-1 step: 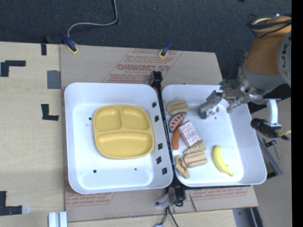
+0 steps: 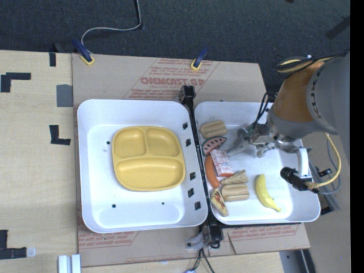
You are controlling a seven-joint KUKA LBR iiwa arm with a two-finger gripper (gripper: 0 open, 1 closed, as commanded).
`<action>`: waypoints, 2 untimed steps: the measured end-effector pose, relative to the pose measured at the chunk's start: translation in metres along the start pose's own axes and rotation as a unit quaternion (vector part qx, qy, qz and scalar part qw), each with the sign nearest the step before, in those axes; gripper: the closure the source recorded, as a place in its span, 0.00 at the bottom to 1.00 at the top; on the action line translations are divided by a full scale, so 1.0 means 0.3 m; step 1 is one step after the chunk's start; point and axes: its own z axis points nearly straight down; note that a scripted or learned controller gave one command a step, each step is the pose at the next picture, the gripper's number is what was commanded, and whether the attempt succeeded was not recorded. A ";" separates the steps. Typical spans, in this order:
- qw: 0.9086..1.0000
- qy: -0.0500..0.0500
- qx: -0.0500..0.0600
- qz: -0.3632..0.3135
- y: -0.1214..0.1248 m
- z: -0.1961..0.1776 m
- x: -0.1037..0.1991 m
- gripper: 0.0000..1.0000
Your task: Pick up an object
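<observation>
The arm (image 2: 310, 104) is reaching in from three o'clock over the right bin (image 2: 301, 212), and its end effector (image 2: 245, 143) is sitting low near the bin's middle, its tip pointing toward nine o'clock. Whether it is open or closed I cannot tell — the metal parts are blurring together. Nothing is visibly lodged in it, so the pick is looking not yet done. The candidate objects are all lying in this bin: a bread-like roll (image 2: 213, 129) at about eleven o'clock from the tip, a watermelon slice (image 2: 214, 145) just beside it at nine, a red-and-white packet (image 2: 222, 165) at seven, a sandwich-like piece (image 2: 234, 191) farther down toward six, and a banana (image 2: 265, 193) at about five. The left bin (image 2: 91, 169) is holding a yellow divided plate (image 2: 149, 158). What is remaining, as I judge it — closing on one item and lifting it clear.
</observation>
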 end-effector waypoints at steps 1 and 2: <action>1.000 0.002 0.018 0.004 0.257 0.080 0.049 0.00; 1.000 -0.002 0.020 0.003 0.254 0.049 0.039 1.00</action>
